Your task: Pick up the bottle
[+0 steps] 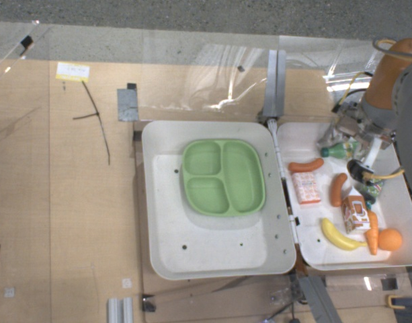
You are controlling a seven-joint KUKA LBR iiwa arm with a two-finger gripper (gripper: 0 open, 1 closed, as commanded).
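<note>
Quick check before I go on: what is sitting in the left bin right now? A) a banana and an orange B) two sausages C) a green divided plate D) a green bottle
C: the green divided plate lies in the left bin, while the banana, orange and green bottle are all in the right bin.

Gripper (345,132) partly hides the green bottle (335,151).

The divided plate (224,177) lies in the left bin (158,247), while the right bin (306,247) holds the bottle (340,151) at the back under the gripper (347,136), sausages (306,165) and a packet (306,188) mid-bin, and nearest (front edge) a banana (340,237), carrot (372,233) and orange (390,239).
</note>
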